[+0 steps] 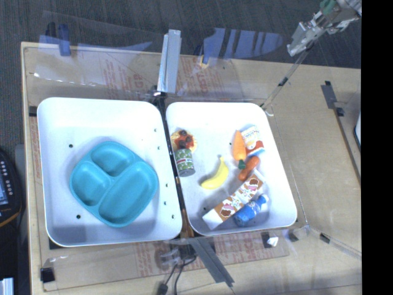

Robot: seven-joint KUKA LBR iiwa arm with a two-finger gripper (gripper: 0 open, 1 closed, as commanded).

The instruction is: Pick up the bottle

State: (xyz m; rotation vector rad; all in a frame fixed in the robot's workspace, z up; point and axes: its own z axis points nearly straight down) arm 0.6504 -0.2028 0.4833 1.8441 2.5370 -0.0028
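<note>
The small upright green-labelled bottle stands lower left of the pincer, well apart; pincer opening cannot be determined.

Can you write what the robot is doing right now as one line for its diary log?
stage: before grasp | claw: high over bench's far right corner, outside bins | bottle: lying in right bin, near front edge, untouched | left bin: blue plate

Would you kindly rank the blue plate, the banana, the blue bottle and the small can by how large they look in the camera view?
1. Blue plate, by far the largest.
2. Banana and blue bottle: too alike to rank.
3. Small can, the smallest.
</note>
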